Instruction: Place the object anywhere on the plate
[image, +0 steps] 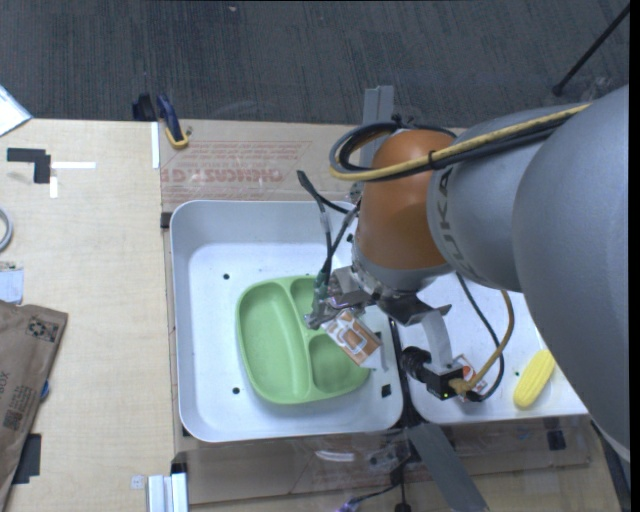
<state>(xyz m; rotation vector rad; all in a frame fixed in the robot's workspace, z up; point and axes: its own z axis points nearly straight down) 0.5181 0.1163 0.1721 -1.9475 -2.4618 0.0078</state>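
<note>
Gripper (335, 318) over plate (270, 345) right side, packet (358, 340) seemingly pinched; finger gap unclear. Lower gently, release inside rim.

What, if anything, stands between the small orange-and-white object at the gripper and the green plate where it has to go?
Nothing visible does. The orange-and-white object sits at the gripper, right over the right-hand edge of the green plate in the left bin. The plate's compartments look bare. The yellow corn lies far off in the other bin.

one fixed camera above the bench (90, 260), angled down, left bin (200, 300) central, arm (520, 180) looming near at right
</note>
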